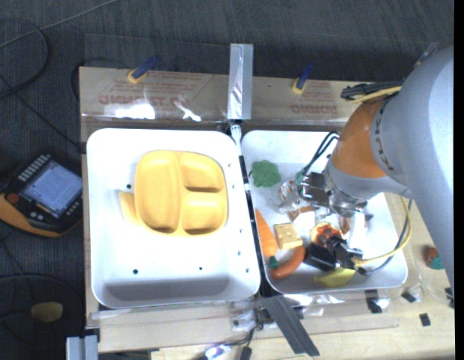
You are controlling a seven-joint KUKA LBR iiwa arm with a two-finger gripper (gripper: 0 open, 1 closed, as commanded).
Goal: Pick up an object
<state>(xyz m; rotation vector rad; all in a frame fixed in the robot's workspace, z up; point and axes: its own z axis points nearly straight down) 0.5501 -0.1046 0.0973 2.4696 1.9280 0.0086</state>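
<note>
My gripper (316, 214) hangs low in the right bin (382, 272), over its middle, with the grey arm and orange band above it at the right. Close to its left lie a tan block (287, 235) and an orange carrot (263, 234). A green leafy piece (265, 173) sits at the bin's far left corner. An orange-red piece (289, 264) and a yellow piece (335, 278) lie along the near wall. I see nothing clearly held.
The left bin (104, 268) holds a yellow divided plate (179, 191). A handheld device (38, 193) lies on the floor to the left of the bench. A clear plastic sheet (164, 96) is clipped behind the bins.
</note>
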